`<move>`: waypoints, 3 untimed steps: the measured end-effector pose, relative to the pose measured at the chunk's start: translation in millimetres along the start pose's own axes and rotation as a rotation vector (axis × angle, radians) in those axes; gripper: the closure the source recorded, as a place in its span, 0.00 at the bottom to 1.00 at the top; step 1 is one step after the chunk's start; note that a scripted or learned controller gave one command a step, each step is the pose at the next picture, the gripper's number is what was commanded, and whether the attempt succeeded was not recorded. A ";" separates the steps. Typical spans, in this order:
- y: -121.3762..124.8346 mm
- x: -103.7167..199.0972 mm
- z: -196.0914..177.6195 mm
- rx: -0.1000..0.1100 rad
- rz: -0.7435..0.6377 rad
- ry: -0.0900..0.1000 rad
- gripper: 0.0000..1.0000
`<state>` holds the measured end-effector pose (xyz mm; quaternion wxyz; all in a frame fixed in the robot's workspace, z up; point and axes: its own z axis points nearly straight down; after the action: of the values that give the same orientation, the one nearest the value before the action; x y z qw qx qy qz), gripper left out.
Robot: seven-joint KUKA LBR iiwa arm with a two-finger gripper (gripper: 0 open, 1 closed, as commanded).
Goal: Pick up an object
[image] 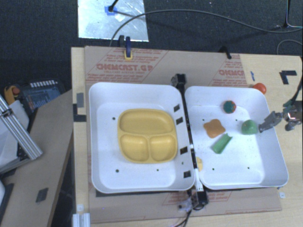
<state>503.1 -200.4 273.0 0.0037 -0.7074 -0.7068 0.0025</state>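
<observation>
Approach step, by judgement: gripper (266, 122) sits just beside green ball (249, 126) in right bin (274, 171); grip state cannot be told. Next move calls for straddling the ball.

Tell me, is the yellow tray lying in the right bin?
No, the yellow tray lies in the left bin, while the right bin holds small items.

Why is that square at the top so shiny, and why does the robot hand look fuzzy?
In the camera view, the foil square throws back the overhead light as glare; the white bins look bright and even, with soft shadows; the gripper at the right edge is slightly blurred, so its details are hard to make out.
</observation>
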 end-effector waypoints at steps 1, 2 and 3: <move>2.3 1.0 -5.8 -0.011 -0.004 -0.002 0.00; 13.3 2.8 44.6 -0.008 -0.003 -0.001 0.00; 11.5 0.5 86.5 -0.009 -0.001 -0.002 0.00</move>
<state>513.8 -199.8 186.4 0.0001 -0.7068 -0.7074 0.0001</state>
